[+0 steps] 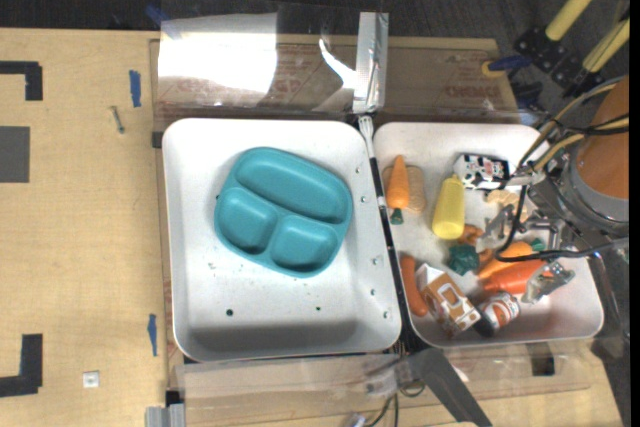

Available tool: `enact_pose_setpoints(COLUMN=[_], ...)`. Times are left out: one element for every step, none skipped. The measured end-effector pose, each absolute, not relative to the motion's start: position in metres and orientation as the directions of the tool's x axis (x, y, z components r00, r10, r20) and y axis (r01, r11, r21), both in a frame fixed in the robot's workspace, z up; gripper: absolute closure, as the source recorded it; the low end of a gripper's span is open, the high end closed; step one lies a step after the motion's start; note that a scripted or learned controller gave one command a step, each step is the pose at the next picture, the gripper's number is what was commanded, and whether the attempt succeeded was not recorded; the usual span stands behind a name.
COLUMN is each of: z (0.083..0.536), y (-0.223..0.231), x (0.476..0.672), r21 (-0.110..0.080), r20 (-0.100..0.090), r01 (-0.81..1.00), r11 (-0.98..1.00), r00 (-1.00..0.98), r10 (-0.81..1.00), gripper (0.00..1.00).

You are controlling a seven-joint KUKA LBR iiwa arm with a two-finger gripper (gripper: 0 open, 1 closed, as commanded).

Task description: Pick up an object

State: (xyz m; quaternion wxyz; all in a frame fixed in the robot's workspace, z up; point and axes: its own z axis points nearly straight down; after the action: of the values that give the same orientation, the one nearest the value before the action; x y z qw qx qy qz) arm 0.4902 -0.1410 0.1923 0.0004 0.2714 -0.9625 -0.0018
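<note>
From where I'm standing the yellow cylinder [449, 206] in the right bin [590, 320], just right of the orange carrot [399, 183], looks light, stiff and slick, so grab mid-body; gripper [530, 215] state, can't tell.

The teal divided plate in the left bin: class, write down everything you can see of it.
The teal divided plate is a rounded, smooth, plastic-looking dish with three compartments: one long one along its upper side and two smaller ones below. It lies flat, right way up, turned at a slant, near the middle of the left bin. It rests on the bin's white floor. Nothing lies in it or touches it, and the toys in the right bin are apart from it.
</note>
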Motion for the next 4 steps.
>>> enact_pose_setpoints(z=[0.094,0.105,0.237,0.232], y=[-0.134,-0.132,-0.203,-0.2], x=[0.521,0.522,0.557,0.556], r21=[-0.008,-0.01,-0.012,-0.003], r20=[-0.011,-0.016,-0.007,-0.005], r01=[-0.615,-0.618,-0.7,-0.703], r11=[0.788,0.786,0.714,0.712], r00=[-0.788,-0.786,-0.714,-0.712], r10=[-0.615,-0.618,-0.7,-0.703], gripper=[0.0,1.0,1.0,0.0])
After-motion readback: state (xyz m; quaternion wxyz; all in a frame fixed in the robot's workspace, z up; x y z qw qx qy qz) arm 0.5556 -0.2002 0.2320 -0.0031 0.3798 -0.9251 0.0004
